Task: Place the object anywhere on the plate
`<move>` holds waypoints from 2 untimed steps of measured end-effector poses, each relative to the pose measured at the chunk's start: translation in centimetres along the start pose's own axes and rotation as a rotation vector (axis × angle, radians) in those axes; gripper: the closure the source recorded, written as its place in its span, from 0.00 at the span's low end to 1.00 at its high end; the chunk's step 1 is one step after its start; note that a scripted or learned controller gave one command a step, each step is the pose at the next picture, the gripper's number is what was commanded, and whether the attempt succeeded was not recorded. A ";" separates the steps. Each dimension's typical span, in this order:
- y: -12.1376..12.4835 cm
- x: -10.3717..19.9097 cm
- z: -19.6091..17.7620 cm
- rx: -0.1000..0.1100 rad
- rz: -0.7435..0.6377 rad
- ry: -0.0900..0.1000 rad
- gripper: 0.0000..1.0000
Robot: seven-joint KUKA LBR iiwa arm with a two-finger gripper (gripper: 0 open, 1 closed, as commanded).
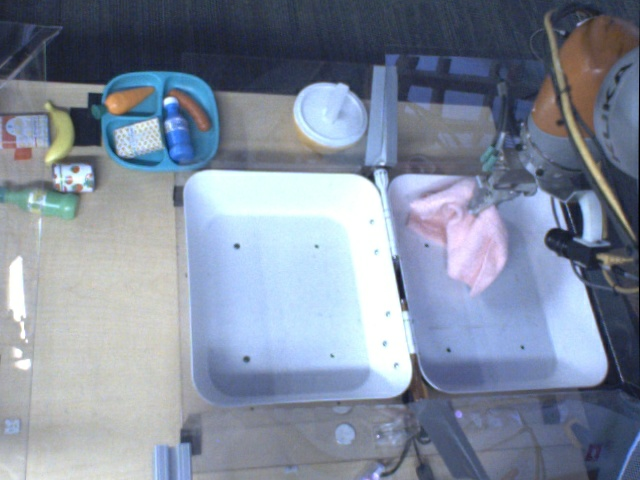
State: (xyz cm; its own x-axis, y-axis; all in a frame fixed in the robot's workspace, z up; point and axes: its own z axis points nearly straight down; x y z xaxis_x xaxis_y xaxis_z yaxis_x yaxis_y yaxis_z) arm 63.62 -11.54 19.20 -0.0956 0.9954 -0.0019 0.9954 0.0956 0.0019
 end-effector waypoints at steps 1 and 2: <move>0.2 0.1 -3.3 -0.002 -0.009 0.001 1.00; -0.8 5.1 -4.4 -0.002 -0.415 0.001 1.00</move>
State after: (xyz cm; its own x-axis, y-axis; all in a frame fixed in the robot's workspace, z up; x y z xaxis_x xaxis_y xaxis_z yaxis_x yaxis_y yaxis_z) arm 62.37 -6.49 23.59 -0.4886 0.8725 -0.0018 0.8725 0.4886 0.0032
